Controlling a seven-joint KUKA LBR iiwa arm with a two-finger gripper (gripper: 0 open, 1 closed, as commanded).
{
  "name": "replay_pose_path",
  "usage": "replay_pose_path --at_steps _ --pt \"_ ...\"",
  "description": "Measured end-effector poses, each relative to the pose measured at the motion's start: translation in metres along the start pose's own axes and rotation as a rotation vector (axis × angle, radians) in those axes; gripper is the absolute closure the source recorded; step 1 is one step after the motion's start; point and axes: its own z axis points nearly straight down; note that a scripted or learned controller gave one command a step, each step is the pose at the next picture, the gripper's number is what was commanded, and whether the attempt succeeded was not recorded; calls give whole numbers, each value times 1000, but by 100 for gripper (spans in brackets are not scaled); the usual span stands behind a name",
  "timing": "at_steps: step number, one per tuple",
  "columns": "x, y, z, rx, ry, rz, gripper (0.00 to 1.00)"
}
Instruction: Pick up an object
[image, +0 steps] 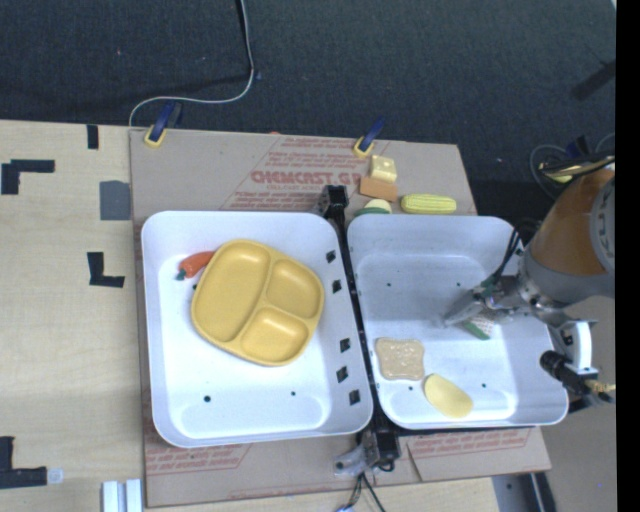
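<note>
We are noting the arm (575, 245) reaching into the right bin (420, 235) from the desk's right edge, with the pincer (470, 318) sitting low over the middle of that bin's floor. At its tip we are seeing a small greenish item (482, 329), but whether it is between the fingers is too blurred to settle, and we cannot tell if the pincer is released or clenched.

Candidate objects in this bin are lying toward the bin's front edge: a slice of toast (400, 358) near the front-left, and a yellow lemon-like piece (448, 395) just beside it, closer to the front wall. Both are lying forward and left of the pincer, the toast being the nearer. The yellow piece's long axis is running diagonally toward the front-right corner.

The left bin (170, 300) is carrying a yellow divided plate (258, 302) with an orange carrot-like item (196, 263) tucked at its back-left rim.

We are judging that any grasp still needs confirming.
</note>
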Motion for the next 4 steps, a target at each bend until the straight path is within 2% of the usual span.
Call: replay_pose_path --at_steps 1,2,3,4 --pt "2 -4 -3 21 11 1 100" --pt "97 -2 -7 31 20 -7 100" --pt "91 -3 -7 30 16 0 0" --pt "12 7 -103 21 9 6 0"
